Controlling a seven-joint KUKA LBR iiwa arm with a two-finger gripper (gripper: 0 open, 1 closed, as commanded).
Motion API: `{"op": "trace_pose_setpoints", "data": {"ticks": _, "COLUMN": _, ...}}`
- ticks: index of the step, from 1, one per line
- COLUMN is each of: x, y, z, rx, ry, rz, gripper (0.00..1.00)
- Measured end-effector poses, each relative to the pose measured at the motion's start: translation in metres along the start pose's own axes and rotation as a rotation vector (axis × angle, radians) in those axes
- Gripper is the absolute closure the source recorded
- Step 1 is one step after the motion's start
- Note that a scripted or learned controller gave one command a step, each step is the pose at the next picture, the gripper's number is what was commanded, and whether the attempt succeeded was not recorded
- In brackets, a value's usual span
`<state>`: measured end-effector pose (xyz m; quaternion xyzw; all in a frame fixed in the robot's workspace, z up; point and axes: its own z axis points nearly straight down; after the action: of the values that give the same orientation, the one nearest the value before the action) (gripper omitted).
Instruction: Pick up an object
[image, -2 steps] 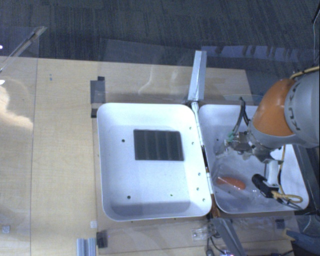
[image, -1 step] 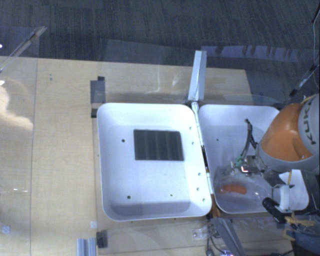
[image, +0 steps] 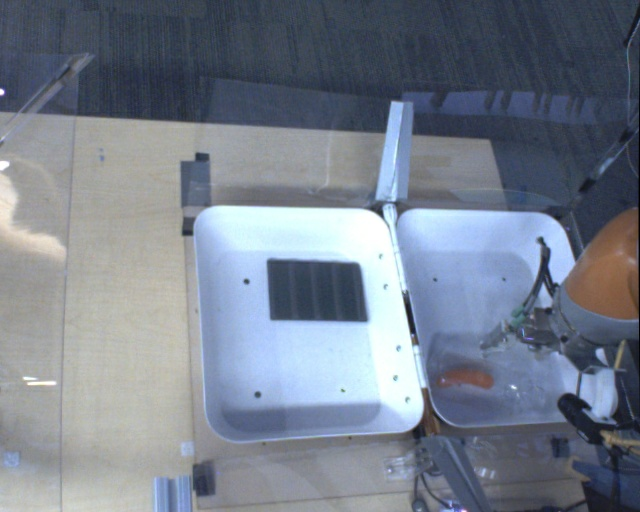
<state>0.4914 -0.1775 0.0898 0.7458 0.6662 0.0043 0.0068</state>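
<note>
Two shallow white bins sit side by side on the pale wooden worktop (image: 120, 300). The left bin (image: 225, 330) carries a dark ribbed rectangular panel (image: 316, 290) on its floor, a little toward the far side, with a few small dark holes dotted around it. The right bin (image: 450, 250) holds a small orange object (image: 467, 379) lying flat near its near-left corner. Beside the object, toward the right, there seems to be something clear or glossy on the bin floor, but it is too faint to make out.

The arm (image: 610, 275) comes in from the right, its orange band cut off by the picture's edge. Below it the hand (image: 505, 335) reaches into the right part of the right bin, above and to the right of the orange object and apart from it. The hand is small, blurred and tangled with dark cables, so whether it is released or clenched cannot be told, and nothing can be seen held in it.

A grey metal bar (image: 394, 150) stands at the far end of the seam between the bins. Along the near edge, cables and clear fittings are partly cut off.
</note>
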Motion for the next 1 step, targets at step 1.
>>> {"op": "trace_pose_setpoints", "data": {"ticks": 1, "x": 0.0612, "y": 0.0278, "z": 0.0002, "rx": 0.000, "ry": 0.004, "rz": 0.038, "gripper": 0.00}}
